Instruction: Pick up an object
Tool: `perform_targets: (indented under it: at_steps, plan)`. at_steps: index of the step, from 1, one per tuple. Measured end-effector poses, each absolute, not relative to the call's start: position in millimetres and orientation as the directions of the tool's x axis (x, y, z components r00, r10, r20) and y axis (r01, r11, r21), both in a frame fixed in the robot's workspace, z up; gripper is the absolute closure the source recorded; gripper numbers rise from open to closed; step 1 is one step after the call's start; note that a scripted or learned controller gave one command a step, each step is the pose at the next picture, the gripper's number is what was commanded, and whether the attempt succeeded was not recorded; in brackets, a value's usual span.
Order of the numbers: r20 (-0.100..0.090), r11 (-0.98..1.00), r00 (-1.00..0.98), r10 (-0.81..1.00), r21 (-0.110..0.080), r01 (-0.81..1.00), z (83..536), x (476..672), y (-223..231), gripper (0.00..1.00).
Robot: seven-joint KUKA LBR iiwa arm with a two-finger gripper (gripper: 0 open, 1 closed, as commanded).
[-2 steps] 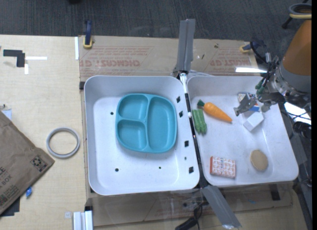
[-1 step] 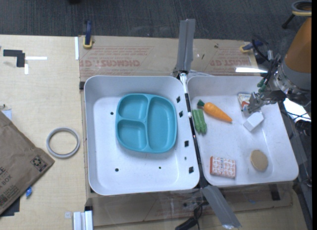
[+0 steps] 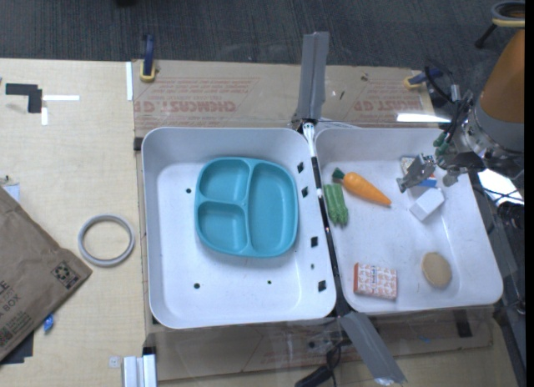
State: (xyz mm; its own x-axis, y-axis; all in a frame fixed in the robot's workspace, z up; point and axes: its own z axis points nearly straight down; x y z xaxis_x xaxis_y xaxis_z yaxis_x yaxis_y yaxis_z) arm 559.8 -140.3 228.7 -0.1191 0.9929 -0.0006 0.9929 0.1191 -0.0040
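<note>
1. We take the right bin (image 3: 488,289) as landmark; it sits touching the left bin (image 3: 154,210) along a shared middle edge.
2. We see the gripper (image 3: 421,175) over the right bin's upper right part, the grey arm (image 3: 501,114) with its orange band reaching in from the right.
3. Jaws: we cannot tell how far apart they stand; the metal parts blur together. Nothing visibly sits between them.
4. White block (image 3: 427,203) lies in the right bin just below the gripper, close to or touching its tip; contact unclear.
5. Carrot (image 3: 367,189), orange with a green top, lies tilted in the right bin's upper left part, well left of the gripper.
6. Green vegetable (image 3: 336,204), cucumber-like, lies along the right bin's left wall, just beside the carrot's green end.
7. Red-and-white patterned packet (image 3: 375,280) lies flat near the right bin's lower left edge.
8. Tan round object (image 3: 436,269) rests in the right bin's lower right part, below the white block.
9. Teal divided plate (image 3: 248,207), three compartments, sits in the left bin, left of the right bin.
10. Tape ring (image 3: 106,238) lies on the bench far left of the right bin, outside both bins.
</note>
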Motion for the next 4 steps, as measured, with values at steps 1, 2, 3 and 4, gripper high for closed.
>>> perform_targets:
  at_steps: [1, 2, 3, 4]
  plan:
    - [-0.001, 0.12, -0.12, 0.993, 0.001, 0.993, 91.9, 584.0, -110.7, 0.0]
    - [-0.001, 0.147, -0.147, 0.989, 0.0, 0.989, 91.9, 626.0, -99.0, 0.0]
    - [-0.002, 0.148, -0.148, 0.989, 0.0, 0.989, 101.0, 626.2, -99.8, 1.0]
    - [-0.001, 0.256, -0.256, 0.967, 0.001, 0.967, 191.9, 623.5, -79.2, 1.0]
